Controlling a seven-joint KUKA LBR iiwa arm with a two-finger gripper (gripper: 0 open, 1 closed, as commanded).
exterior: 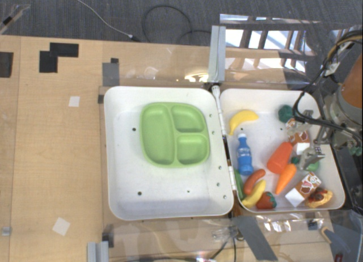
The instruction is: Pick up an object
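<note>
At the right bin (338, 171), gripper (309, 156) sits above an orange carrot (285, 178); finger state cannot be told. Carrot lies near the bin's lower right, long axis diagonal, tip toward lower left, beside an orange block (279, 157).

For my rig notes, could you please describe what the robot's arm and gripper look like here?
The arm is grey with an orange band above the wrist, and black cables loop around it. The gripper is a small metallic grey assembly over the right bin.
</note>
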